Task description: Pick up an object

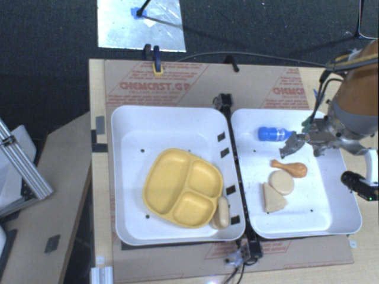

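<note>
Bench (pixel 195 78) — brown board bearing two shallow white bins side by side.

Left bin (pixel 127 176): one yellow divided tray (pixel 182 187), three compartments, lying flat and turned at an angle; one small beige oval piece (pixel 222 213) touching the tray's lower right corner, just beside the wall between the bins.

Right bin (pixel 340 218): one blue bottle (pixel 272 134) on its side near the upper left; one tan drumstick-shaped piece (pixel 291 168) below it; one pale round piece (pixel 282 183) just under the drumstick, touching a cream wedge-shaped piece (pixel 273 200) at its lower left.

Gripper (pixel 291 147) — at the end of the grey arm (pixel 355 99) reaching in from the right, low over the right bin, between the blue bottle and the drumstick. Dark fingers point left; whether they stand apart or together cannot be told. Nothing shows between them.
</note>
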### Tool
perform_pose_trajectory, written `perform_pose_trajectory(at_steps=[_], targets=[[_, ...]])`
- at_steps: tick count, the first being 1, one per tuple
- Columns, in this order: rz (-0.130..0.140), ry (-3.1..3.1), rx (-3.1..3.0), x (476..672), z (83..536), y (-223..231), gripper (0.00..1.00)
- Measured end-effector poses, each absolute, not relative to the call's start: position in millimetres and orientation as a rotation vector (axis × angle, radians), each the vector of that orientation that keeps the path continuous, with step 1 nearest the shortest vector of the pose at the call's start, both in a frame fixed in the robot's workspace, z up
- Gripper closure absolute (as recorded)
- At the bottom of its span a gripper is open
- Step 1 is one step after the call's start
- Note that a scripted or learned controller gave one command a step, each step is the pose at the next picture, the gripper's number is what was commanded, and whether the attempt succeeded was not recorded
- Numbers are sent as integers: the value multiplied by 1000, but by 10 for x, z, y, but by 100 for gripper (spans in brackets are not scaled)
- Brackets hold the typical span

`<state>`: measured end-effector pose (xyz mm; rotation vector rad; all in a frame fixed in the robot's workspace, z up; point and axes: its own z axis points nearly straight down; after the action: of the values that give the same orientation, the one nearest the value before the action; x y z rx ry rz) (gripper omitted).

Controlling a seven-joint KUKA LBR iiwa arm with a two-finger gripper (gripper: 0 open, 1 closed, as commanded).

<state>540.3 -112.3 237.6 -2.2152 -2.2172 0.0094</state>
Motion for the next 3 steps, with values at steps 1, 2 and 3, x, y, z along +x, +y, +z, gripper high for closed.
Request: perform_pose_trajectory(at_steps=[1,2,3], targets=[[-1,-2226,-2219,5427,2432,-1120,0],[2,-2222,-2219,5471,1980,-1182,0],[3,-2221,-2218,5512,1371,-1223,0]])
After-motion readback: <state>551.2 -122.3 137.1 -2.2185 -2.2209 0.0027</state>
